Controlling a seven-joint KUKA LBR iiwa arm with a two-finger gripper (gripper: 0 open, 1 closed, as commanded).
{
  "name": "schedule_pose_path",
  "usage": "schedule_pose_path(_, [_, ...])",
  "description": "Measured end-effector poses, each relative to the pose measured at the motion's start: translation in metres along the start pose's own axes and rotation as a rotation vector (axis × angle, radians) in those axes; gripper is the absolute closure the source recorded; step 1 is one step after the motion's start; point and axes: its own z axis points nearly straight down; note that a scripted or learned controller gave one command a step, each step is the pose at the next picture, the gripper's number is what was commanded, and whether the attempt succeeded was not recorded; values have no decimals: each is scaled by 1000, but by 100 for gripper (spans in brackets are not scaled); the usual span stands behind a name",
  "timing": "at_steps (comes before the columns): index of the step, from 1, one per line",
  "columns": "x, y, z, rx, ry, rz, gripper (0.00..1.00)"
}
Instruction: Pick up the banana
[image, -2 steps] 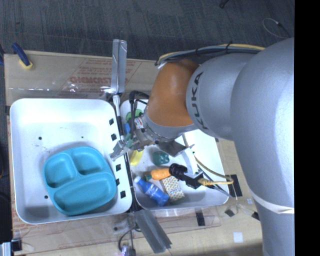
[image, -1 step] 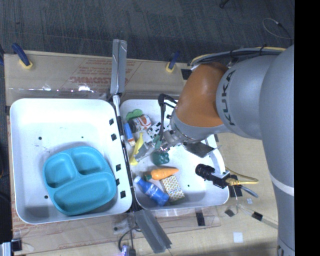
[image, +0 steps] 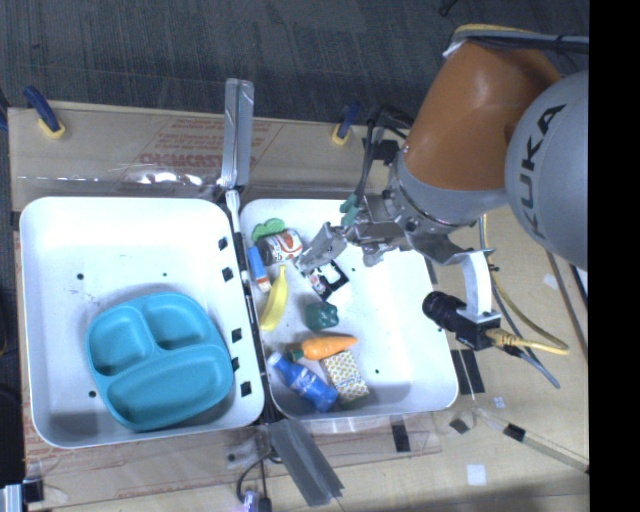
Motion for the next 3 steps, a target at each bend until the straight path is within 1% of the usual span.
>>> schedule_pose_path(1, [1, 1, -10, 3, 0, -8, 100])
schedule_pose_path(2, [2, 1, -10, 3, 0, -9, 0])
schedule_pose_path(3, [20, 25, -52, -1, -1, -371, 0])
